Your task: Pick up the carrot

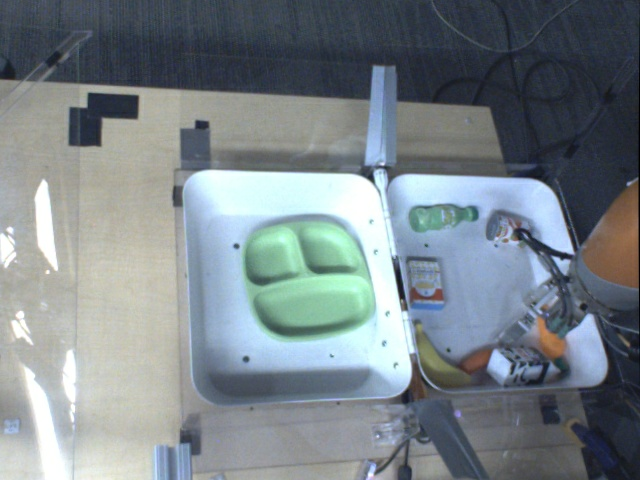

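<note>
Carrot point(478, 358): lies in the right bin point(470, 268) near its front edge, between a yellow banana point(437, 361) and a white box point(520, 368).
Jaws point(540, 318): low in the bin's right corner, just beside the white box; cannot tell how far open, or whether anything is in them.
Orange piece point(552, 340): next to the jaws; unclear what it is.
Other things: green bottle point(443, 217), small carton point(426, 281); green tray point(307, 276) in the left bin point(215, 268).
Step in hand: closing in on the carrot.
Doing it well: straddle the carrot across its narrow width, clear of banana and box, then lift straight up.
</note>
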